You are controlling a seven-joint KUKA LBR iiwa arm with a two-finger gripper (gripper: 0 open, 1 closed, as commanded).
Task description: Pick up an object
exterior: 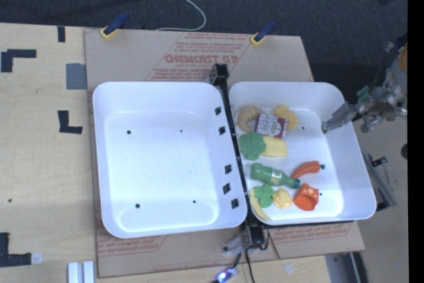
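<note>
Left bin (159, 162) sits just beside the right bin (348, 142), the two touching at the centre divider. Toys cluster on the right bin's left half: green bottle (273, 175), red pepper (306, 197), chili (306, 169), small yellow piece (281, 199). Gripper (331, 124) hangs over the right bin's upper-right rim, holding nothing; can't tell its state. Risk: toys are packed touching, so a descent may nudge neighbours or clip the rim.
</note>
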